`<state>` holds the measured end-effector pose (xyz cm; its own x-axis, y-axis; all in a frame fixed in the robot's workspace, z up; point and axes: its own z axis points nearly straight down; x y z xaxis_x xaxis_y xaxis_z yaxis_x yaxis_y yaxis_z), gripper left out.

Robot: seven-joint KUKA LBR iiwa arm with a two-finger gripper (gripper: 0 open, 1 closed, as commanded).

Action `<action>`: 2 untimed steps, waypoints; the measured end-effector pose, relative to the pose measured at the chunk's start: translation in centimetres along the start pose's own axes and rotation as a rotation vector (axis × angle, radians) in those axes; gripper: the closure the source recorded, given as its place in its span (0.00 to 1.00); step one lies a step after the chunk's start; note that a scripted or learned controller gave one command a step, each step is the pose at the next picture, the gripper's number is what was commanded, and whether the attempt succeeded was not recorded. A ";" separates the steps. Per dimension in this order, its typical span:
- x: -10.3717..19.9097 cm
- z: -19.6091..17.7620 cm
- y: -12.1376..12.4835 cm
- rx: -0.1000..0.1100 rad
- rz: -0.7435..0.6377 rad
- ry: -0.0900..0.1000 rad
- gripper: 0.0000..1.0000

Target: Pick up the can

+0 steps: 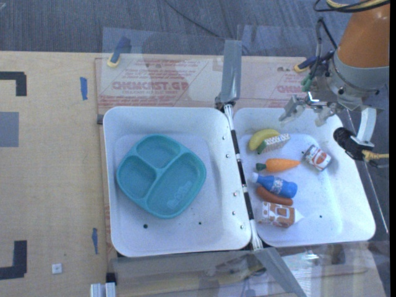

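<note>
This looks like a robotics lab — two white bins (167, 119) sit side by side on a plywood bench (49, 166) marked with black and blue tape, toy food fills the right bin, and cables trail over grey carpet (93, 5) — probably carpet — along the frame's top.

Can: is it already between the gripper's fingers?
No, the can lies on its side on the floor of the right bin, while the gripper hangs open above the bin's far edge, apart from it.
</note>
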<state>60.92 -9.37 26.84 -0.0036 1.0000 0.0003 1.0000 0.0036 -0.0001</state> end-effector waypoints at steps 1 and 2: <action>-7.2 2.5 -3.1 0.000 -0.070 0.000 0.00; -11.9 13.5 -2.4 0.000 0.036 0.000 0.00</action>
